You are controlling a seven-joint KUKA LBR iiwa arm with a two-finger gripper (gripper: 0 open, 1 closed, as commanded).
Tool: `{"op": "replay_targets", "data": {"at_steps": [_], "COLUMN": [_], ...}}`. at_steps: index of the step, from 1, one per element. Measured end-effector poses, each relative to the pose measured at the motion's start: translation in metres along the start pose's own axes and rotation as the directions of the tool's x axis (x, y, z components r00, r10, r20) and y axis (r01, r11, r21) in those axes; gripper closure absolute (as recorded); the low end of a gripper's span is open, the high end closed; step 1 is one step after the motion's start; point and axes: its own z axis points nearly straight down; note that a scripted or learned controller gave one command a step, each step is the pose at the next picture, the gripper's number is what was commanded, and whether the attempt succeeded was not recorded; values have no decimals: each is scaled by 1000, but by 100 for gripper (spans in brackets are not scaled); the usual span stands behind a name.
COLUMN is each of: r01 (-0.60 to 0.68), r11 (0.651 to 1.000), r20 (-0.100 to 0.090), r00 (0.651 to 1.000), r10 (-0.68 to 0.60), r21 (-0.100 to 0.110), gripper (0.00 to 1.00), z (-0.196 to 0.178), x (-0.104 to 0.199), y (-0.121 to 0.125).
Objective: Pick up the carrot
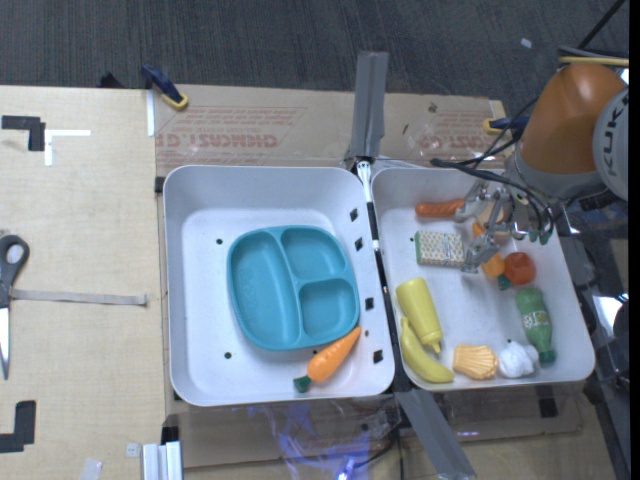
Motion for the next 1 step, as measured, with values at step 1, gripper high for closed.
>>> {"op": "replay_targets", "data": {"at_steps": [1], "r01": [2], "r11": [1000], "r20": [7], "r00": [1000], "r10": [-2], "r21": [2], "gripper": [100], "z": [-11], "x": [-2], "y": [0]}}
